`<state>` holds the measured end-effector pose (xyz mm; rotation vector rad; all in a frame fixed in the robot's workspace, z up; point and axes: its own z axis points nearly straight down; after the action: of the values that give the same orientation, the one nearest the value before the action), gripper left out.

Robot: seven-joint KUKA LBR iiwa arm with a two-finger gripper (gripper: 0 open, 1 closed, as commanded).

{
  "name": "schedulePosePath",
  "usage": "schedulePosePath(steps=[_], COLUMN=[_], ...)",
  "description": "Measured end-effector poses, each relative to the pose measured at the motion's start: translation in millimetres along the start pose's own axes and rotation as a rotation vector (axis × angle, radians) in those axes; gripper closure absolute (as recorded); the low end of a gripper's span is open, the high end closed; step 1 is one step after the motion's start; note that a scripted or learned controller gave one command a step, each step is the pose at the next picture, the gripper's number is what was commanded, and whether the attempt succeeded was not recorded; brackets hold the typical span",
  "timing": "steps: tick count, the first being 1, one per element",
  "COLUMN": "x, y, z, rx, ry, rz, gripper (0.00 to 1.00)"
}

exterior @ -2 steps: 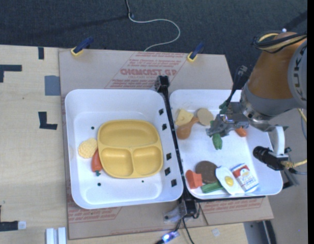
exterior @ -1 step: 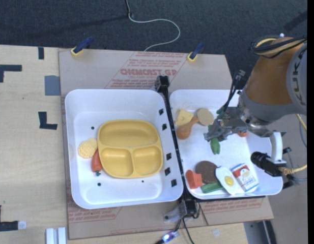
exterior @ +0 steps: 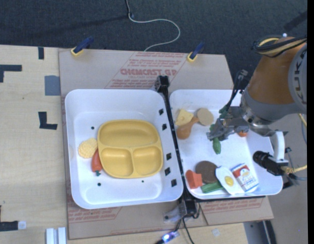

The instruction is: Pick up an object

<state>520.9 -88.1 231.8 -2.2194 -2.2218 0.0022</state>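
You are looking at a pick that is not yet complete. The gripper [exterior: 218, 134] is working low inside the right bin [exterior: 263, 189], directly over a small green item [exterior: 217, 146] lying on the bin floor; whether it is touching that item cannot be determined, and I cannot tell how the fingers are standing, since the wrist is masking them. No item is showing as lifted. The other candidates are lying untouched: a cheese wedge [exterior: 184, 117], a tan round piece [exterior: 204, 116], a brown patty [exterior: 206, 170], a fried egg [exterior: 227, 179] and a small red-and-white carton [exterior: 245, 177]. Grasp and lift are, in my judgement, both outstanding.
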Motion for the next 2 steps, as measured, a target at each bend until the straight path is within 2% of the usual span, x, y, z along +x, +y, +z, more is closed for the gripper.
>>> schedulePosePath(steps=[1,2], x=[4.7,4.2], y=[3.4,-6.2], z=[-0.5,-1.2], rx=[0.000,0.001], ry=[0.001,0.001], rz=[-0.001,0.000], gripper=[1.00,1.00])
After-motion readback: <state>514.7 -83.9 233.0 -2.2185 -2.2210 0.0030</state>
